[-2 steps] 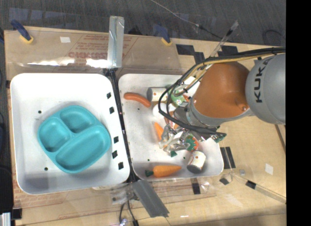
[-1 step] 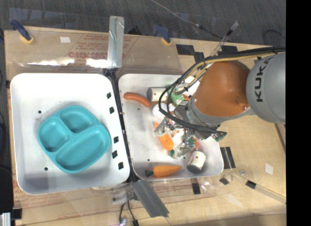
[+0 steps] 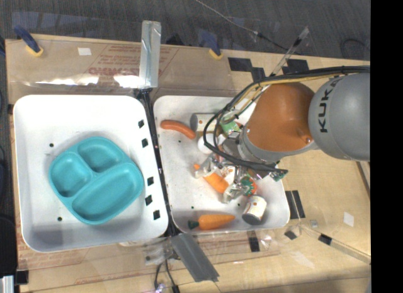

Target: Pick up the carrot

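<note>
The carrot [image 3: 213,221], orange with a green stub at its left end, lies along the near wall of the right bin [image 3: 182,159]. My gripper [image 3: 220,175] hangs low over the middle of that bin, a short way above and behind the carrot and apart from it. A small orange piece [image 3: 217,182] lies right under the gripper's tip. The wrist and cables hide how the gripper stands.
A curved orange-red item [image 3: 178,128] lies near the right bin's far left corner. A small white cup [image 3: 255,208] lies on its side to the right of the carrot. The left bin [image 3: 31,159] holds a teal divided plate [image 3: 96,178].
</note>
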Robot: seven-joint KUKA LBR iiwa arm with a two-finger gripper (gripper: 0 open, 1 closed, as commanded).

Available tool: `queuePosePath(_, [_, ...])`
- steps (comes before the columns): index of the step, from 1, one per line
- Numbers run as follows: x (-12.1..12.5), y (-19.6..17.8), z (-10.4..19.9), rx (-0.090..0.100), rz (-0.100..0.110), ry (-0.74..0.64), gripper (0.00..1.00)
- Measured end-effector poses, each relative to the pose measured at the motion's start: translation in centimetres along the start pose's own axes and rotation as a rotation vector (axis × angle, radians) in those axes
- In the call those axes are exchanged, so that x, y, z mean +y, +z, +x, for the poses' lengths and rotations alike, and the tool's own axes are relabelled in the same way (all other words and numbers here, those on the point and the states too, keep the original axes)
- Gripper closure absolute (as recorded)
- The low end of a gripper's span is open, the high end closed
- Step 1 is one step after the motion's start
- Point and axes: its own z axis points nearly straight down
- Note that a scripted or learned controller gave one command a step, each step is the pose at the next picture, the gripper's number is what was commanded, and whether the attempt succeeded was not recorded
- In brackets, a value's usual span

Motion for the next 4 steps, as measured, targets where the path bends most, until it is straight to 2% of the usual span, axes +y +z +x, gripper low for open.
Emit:
queuePosePath(1, [0.1,-1.1,-0.3,-0.003,0.001,-0.007,1.0])
queuePosePath(2, [0.1,-1.1,-0.3,-0.003,0.001,-0.007,0.0])
queuePosePath(3, [2.4,-0.1,-2.0,0.0,-0.002,-0.047,0.0])
queuePosePath(4, [2.4,-1.1,-2.3,-0.001,-0.001,-0.053,1.0])
